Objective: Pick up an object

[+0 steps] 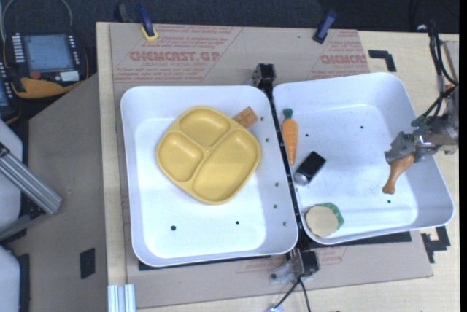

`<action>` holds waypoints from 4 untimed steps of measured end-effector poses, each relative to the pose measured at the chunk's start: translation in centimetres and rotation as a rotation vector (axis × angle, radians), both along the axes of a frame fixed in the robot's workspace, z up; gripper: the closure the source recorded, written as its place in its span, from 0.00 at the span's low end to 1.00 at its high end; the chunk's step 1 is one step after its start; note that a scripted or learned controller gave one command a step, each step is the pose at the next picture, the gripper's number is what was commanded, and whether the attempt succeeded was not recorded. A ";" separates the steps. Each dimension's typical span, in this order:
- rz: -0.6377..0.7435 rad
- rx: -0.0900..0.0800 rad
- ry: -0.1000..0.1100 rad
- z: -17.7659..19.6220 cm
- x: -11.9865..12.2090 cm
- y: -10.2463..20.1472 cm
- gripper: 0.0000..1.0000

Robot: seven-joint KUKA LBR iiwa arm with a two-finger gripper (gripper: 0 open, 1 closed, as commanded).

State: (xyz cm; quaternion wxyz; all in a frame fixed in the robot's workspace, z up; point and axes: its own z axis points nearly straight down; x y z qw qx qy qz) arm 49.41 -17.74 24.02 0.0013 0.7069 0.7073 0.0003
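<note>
1. End effector (414,144) sits at the right edge of the right bin (365,95), partly cut off by the frame. A tan wooden-looking tool (395,173) hangs down and left from it, but whether it's really clamped I can't tell.
2. Looks like the grasp or early lift stage. If the grip is good, the next move is just a straight lift clear of the bin floor; if not, re-approach.
3. Other candidates in the right bin: a carrot (290,137) along the left wall, a small black block (312,165) just beside it, and a round cream-and-green thing (324,219) at the near left corner.
4. Left bin (139,179) holds a yellow divided plate (209,154) with a small brown piece (245,116) poking out at its far right edge, too hidden to identify.
</note>
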 end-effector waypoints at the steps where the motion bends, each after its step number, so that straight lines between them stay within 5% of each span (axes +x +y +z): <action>1: 0.001 -0.002 -0.004 5.3 0.1 0.0 1.00; 4: 0.006 0.003 0.002 2.1 0.7 16.1 1.00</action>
